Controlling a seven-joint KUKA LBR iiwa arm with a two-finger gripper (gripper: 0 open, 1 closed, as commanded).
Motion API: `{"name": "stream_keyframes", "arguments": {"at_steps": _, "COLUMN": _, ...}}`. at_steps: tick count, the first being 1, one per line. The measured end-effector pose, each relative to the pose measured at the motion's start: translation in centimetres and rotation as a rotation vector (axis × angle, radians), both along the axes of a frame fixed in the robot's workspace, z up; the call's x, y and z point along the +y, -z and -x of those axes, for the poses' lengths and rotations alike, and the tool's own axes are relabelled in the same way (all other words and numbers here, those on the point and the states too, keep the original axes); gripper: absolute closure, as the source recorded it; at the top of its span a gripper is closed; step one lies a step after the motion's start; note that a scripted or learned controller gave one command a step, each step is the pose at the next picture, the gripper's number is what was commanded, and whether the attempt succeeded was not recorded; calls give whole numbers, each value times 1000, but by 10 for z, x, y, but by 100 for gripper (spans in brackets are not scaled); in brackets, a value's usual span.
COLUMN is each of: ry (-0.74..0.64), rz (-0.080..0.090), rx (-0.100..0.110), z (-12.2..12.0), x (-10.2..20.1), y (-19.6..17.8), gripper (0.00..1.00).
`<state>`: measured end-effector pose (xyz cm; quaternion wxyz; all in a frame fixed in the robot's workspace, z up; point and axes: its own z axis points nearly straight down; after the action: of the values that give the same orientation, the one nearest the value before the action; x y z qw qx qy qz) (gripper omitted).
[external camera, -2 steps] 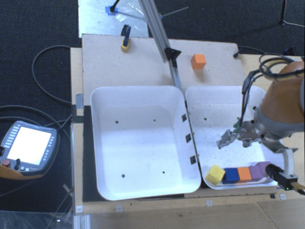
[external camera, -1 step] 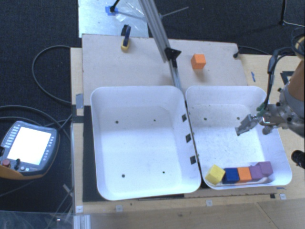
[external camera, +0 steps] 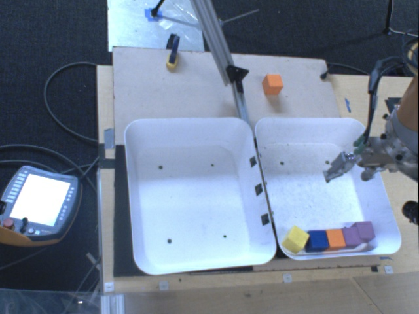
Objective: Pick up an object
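Jaws [external camera: 339, 167] sit over the right bin [external camera: 308, 139], in its right half, at the end of the grey arm [external camera: 399, 142] coming in from the right edge. Cannot tell whether they are spread or pressed together: at this angle they read as one grey metal piece pointing left and slightly down. Nothing visible between them.

Objects in the right bin are lined up along the near wall, well apart from the jaws: yellow block [external camera: 295, 239] at the left end, tilted, then blue block [external camera: 318, 240], orange block [external camera: 336, 238], and two purple blocks [external camera: 359, 233] at the right end. They look touching or nearly touching one another in a row. Rest of that bin's floor is bare white with a few dark dots.

Left bin [external camera: 190, 195] shares an edge with the right one; black clips [external camera: 259, 189] sit along the shared rim.

Outside the bins, on the bench [external camera: 196, 90] behind them: an orange cube [external camera: 273, 84] near the back edge above the right bin, and a clamp with a yellow handle [external camera: 173, 51] toward the back left. A slanted aluminium bar [external camera: 219, 38] runs from the top of the view down to where the bins meet.

Off the bench to the left, a teach pendant [external camera: 38, 203] with a lit screen lies on the dark floor, cables looping around it.
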<state>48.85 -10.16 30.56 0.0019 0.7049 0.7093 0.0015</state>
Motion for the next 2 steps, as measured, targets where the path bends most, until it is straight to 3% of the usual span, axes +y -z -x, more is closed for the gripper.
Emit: {"name": "stream_keyframes", "arguments": {"at_steps": 2, "ry": -2, "rz": -2, "rx": 3, "z": 3, "x": 50, "y": 36, "gripper": 0}}
